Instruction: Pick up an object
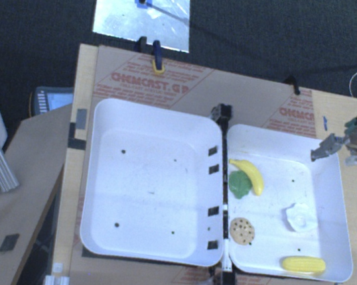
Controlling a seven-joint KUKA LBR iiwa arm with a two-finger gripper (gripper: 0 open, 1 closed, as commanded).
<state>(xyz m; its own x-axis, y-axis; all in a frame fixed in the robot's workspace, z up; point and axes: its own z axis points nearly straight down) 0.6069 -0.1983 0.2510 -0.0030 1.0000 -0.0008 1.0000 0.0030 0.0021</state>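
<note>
Objects for picking lie in the right bin (331, 196), at the centre right of the frame: a yellow banana (250, 174) near the bin's left wall, touching a green leafy piece (240, 184) just below it; a round brown cookie (242, 230) lower down by the same wall; a white crumpled item (300, 218) toward the right; and a yellow corn cob (303, 263) at the lower right corner. The left bin (151, 188) sits beside it, both on the surface (175, 81). At the right edge of the frame, the end effector (324, 148) hovers over the right bin's upper right corner, well apart from every item, with nothing between its fingers; whether it is spread or closed cannot be told.
</note>
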